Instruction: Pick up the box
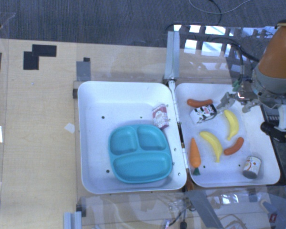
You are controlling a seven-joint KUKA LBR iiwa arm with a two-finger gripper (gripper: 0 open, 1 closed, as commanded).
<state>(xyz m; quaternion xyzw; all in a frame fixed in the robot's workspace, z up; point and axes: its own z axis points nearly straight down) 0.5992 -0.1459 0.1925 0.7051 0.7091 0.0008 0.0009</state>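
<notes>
A small black-and-white box [203, 113] lies tilted in the right bin [271, 175], just below an orange-red sausage [199, 102]. My gripper [236, 104] hovers at the upper right of that bin, right of the box and above a yellow banana [231, 123]. Its fingers are spread open with nothing between them. The left fingertip [224, 102] points toward the box's right end and sits very close to it.
The right bin also holds a second banana [212, 144], a carrot [195, 155], another sausage [233, 146] and a small can [251, 167]. In the left bin [93, 128] are a blue divided plate [140, 152] and a red-and-white packet [161, 116] by the dividing wall.
</notes>
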